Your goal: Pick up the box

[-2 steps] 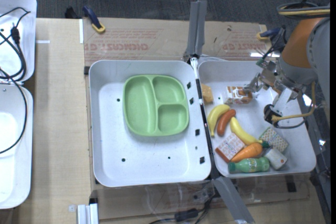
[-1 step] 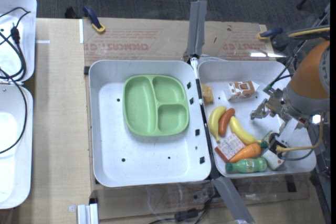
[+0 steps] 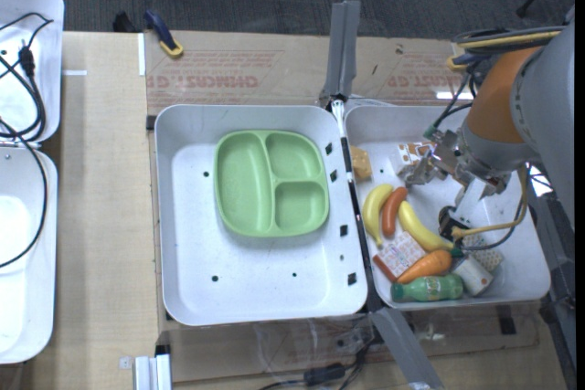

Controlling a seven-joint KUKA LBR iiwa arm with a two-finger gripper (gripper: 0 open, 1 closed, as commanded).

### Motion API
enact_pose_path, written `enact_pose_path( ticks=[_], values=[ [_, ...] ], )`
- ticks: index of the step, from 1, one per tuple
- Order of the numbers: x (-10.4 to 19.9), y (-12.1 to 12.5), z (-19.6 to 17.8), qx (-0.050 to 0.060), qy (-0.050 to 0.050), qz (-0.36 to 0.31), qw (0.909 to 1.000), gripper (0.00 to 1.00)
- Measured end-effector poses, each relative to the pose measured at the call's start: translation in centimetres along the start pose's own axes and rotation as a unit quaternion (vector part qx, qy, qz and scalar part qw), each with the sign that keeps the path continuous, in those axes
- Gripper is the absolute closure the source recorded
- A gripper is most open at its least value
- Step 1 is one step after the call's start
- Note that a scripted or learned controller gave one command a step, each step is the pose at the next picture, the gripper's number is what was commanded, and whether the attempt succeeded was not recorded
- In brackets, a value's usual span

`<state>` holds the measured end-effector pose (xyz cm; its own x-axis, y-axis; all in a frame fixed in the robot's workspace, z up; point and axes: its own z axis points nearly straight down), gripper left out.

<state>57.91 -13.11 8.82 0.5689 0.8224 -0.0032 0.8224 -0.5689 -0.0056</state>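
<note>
The tool (image 3: 422, 165) sits low in the right bin (image 3: 526, 280), at the frame's right — whether it grips anything cannot be told. The box (image 3: 398, 253), a flat pink-and-white carton, lies lower in that bin, under the bananas (image 3: 419, 226) and beside a carrot (image 3: 425, 267). A green plate (image 3: 271, 183) fills the left bin (image 3: 187, 288).
</note>
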Motion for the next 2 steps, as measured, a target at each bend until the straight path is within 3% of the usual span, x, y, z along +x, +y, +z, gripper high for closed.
enact_pose_path(
  ticks=[1,2],
  values=[
    [6.3,3.5,0.5,0.025,-0.017,0.066,0.9974,0.00],
    [2.8,5.3,0.4,0.017,-0.008,0.104,0.9944,0.00]
  ],
)
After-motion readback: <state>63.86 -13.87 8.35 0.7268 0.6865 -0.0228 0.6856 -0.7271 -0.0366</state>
